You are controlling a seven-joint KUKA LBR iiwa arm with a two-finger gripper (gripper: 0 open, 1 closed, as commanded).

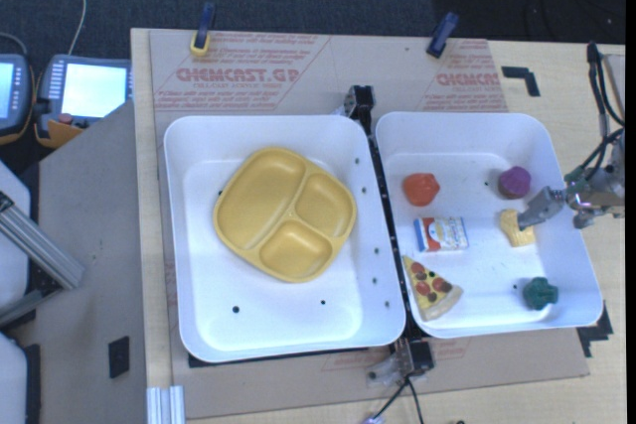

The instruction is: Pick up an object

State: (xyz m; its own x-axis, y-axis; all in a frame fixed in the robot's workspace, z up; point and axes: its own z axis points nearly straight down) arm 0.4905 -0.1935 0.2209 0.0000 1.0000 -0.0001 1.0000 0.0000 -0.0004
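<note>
The right bin [467, 136] holds several small toys. A red round one [420, 188] lies at its left, and a purple one [514, 181] sits toward the right. A yellow wedge [515, 229] lies below the purple one. A small red, white and blue carton [440, 233] rests mid-bin, with a pizza slice [432, 287] at the front left. A green piece [540, 292] sits at the front right. My gripper [540, 210] reaches in over the bin's right rim, its tip just above the yellow wedge and below the purple toy. Nothing visibly hangs from it.
The left bin [199, 213] carries a yellow divided plate [285, 212]. A black divider clamp [360, 100] sits between the bins at the back. Blue clips [203, 27] [442, 35] pin the board's far edge. Cables hang at the far right [601, 89].
</note>
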